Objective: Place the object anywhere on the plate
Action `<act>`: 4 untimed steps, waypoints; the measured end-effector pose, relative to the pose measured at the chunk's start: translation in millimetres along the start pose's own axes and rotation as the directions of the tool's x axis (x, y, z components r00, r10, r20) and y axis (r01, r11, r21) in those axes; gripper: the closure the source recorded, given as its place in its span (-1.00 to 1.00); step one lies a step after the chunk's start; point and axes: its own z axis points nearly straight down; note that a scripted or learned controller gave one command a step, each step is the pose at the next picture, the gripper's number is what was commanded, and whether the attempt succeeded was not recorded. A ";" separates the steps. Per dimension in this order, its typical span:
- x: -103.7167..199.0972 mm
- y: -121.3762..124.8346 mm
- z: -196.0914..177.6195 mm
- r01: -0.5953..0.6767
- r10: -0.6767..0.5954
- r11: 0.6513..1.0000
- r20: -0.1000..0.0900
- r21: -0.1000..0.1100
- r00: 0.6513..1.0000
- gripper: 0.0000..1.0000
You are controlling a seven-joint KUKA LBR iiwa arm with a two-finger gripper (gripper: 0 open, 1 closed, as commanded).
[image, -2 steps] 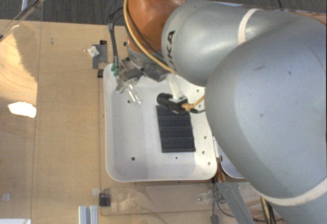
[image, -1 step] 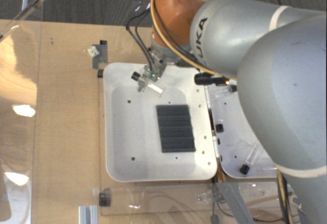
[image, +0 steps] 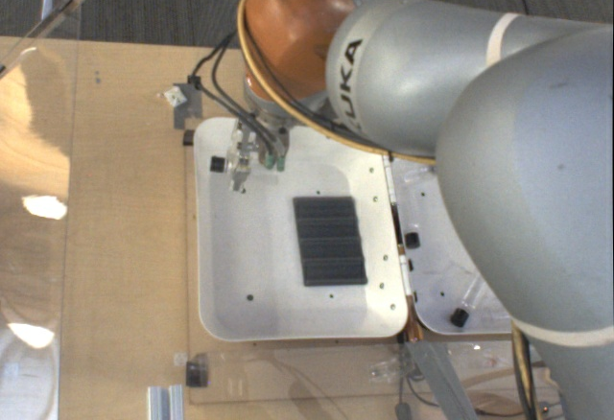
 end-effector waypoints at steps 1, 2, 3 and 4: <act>47.1 3.7 60.2 0.536 -0.536 0.844 -0.002 0.003 0.844 1.00; 91.9 4.1 69.7 0.930 -0.930 0.367 0.011 0.009 0.367 1.00; 149.5 -34.4 9.3 0.997 -0.997 0.074 0.002 0.000 0.074 1.00; 149.7 -119.4 -96.5 0.989 -0.989 -0.151 0.000 0.002 -0.151 1.00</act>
